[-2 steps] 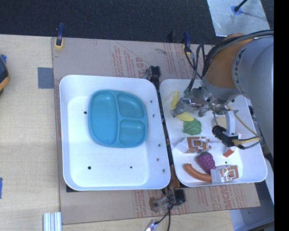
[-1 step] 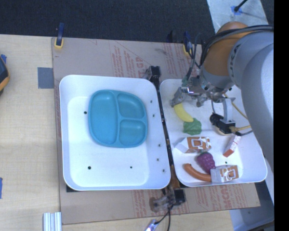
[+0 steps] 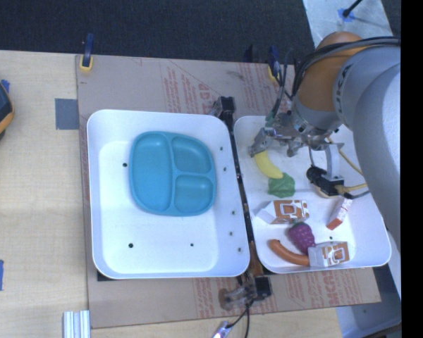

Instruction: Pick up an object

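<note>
While grey arm's two-finger gripper (image 3: 276, 146) hovered over right white bin (image 3: 370, 220) (finger state unreadable), yellow plastic banana (image 3: 268, 165) lay just below, touching green lump (image 3: 282, 185).

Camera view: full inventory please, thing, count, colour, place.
shallow white bins: 2, white, side by side on bench
divided plastic plate: 1, light blue, in left bin
toy banana: 1, yellow, right bin, upper part
green lumpy toy: 1, green, just below banana
small printed cartons: 2, white and orange, right bin, middle and lower edge
purple bumpy toy: 1, purple, between the cartons
toy sausage: 1, orange-red, right bin, lower edge
small tube: 1, white and red, right bin, right side
hand: 1, grey metal, above banana
</note>
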Robot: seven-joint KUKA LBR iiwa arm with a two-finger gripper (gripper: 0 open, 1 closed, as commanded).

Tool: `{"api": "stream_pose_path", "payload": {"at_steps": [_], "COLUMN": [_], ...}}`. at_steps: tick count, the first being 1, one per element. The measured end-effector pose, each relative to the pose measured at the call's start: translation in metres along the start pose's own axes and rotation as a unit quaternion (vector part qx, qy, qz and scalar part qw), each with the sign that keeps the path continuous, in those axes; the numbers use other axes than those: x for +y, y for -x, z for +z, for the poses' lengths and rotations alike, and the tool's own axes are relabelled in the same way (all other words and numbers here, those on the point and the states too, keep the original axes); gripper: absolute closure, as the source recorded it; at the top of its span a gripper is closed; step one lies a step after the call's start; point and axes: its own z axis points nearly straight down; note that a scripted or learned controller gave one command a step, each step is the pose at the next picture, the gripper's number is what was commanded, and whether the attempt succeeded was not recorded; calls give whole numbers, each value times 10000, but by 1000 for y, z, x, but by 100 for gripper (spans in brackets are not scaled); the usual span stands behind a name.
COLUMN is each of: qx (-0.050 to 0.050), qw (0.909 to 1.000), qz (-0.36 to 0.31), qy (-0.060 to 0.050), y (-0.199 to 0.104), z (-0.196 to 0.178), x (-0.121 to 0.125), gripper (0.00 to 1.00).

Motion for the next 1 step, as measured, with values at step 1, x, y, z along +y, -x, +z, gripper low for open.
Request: {"api": "stream_pose_path", "payload": {"at_steps": [1], "qx": [-3], "qw": [10000], "qz": [15], "qy": [7], "y": [6], "z": [0], "x": [0], "gripper": [0]}}
